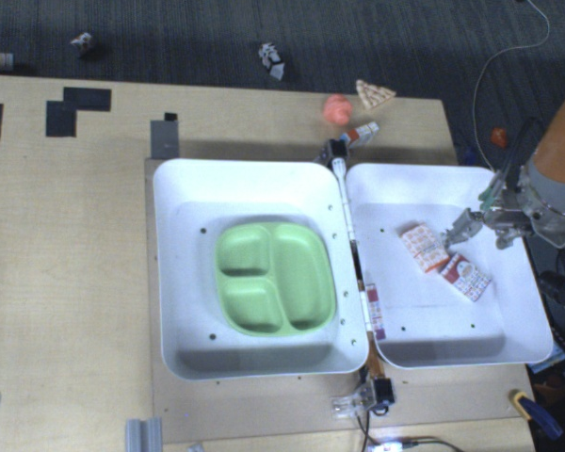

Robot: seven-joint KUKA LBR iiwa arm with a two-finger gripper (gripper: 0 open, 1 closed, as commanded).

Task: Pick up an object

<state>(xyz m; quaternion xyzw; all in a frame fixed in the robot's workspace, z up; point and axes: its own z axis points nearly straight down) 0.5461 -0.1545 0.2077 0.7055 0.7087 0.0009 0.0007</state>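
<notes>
1. The gripper [478, 222] hangs over the right bin [508, 342], on the end of the grey arm [556, 182] that reaches in from the right. Its two fingers look spread, one slanting down-left toward the packets and the other nearer the wrist, with nothing between them.

2. Just left of and below the fingertips lie two small flat packets. The upper packet [422, 247] is white with a red pattern; the lower packet [467, 278] is red and white and sits slightly toward the bin's front. They appear to touch or nearly touch at one corner, with a small red bit between them that is too small to identify.

3. Either packet would satisfy the task. The upper one looks like the easier target, since it lies nearest the leading finger.

4. To do the grasp well, I judge the gripper should centre over one packet alone, turn so the fingers straddle its short side, and descend until the tips meet the bin floor. Flat packets give little to pinch, so a shallow closure would likely slide off.

5. Closing across the shared corner risks nudging both packets and catching neither.

6. The left bin [169, 281] holds a green divided tray [273, 276], well apart from the work.

7. Beyond the bins, on the table [66, 281], sit an orange ball [337, 109] and a pizza-slice toy [375, 93].
</notes>
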